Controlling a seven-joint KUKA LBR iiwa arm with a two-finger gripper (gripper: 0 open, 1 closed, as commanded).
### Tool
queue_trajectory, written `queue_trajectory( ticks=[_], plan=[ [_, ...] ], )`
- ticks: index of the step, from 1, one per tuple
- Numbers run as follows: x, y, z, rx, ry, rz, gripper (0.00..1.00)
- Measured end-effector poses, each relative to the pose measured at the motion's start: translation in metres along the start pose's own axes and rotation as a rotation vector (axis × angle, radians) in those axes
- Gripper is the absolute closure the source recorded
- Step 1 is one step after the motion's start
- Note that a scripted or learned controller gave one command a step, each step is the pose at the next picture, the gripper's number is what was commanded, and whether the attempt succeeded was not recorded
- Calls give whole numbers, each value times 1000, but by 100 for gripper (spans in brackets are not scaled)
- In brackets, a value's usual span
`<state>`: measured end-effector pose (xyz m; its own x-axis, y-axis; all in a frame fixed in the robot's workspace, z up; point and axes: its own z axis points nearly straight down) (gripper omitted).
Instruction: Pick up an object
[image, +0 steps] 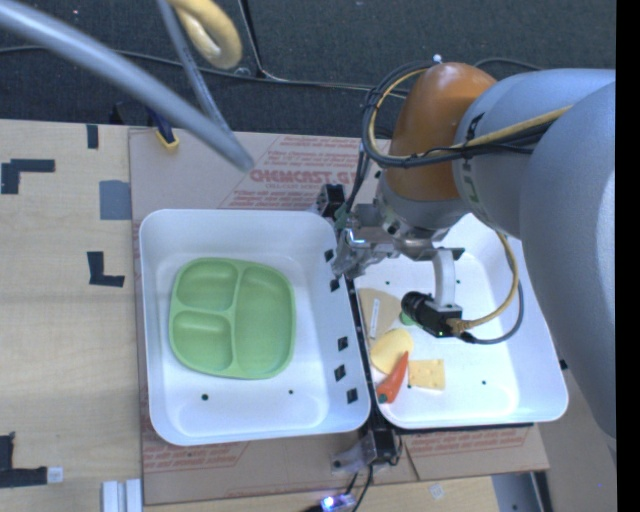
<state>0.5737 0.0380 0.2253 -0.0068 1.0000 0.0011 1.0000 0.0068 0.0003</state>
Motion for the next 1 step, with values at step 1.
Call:
queue_trajectory(
  ticks=[1],
  plan=[
    [48, 27, -6, 0, 0, 1, 100]
  ],
)
